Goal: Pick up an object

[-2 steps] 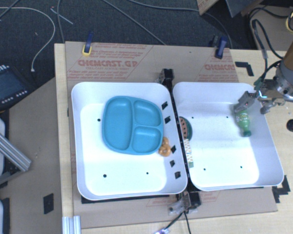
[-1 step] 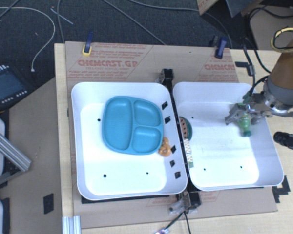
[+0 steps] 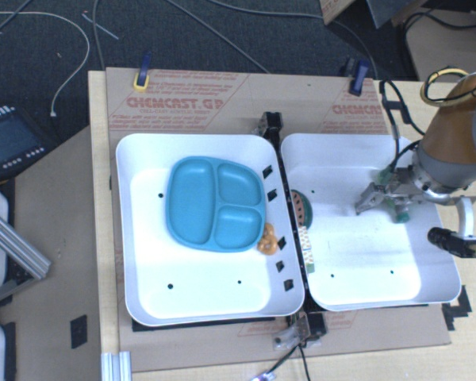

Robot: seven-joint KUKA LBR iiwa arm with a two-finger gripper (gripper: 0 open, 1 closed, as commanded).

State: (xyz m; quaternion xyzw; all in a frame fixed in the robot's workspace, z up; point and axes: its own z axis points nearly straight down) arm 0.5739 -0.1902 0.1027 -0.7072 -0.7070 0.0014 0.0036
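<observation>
Blue divided plate [image 3: 214, 205] sits in left bin [image 3: 143, 276] | small orange thing [image 3: 267, 240] touching its edge | gripper [image 3: 385, 201] low over right bin [image 3: 365, 288], fingers spread, nothing pinched

A cardboard sheet [image 3: 222, 94] printed in red covers the worktop [image 3: 99, 213] under both bins, clamped at its far edge by a yellow-blue clamp [image 3: 143, 74] and a blue clamp [image 3: 358, 76].

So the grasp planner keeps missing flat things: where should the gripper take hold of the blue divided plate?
Probably at the raised outer rim of the blue divided plate, coming from above with one finger inside a compartment. It lies flat in the left bin, so only the rim offers an edge. The left rim looks freest; a small orange object crowds the right corner.
</observation>
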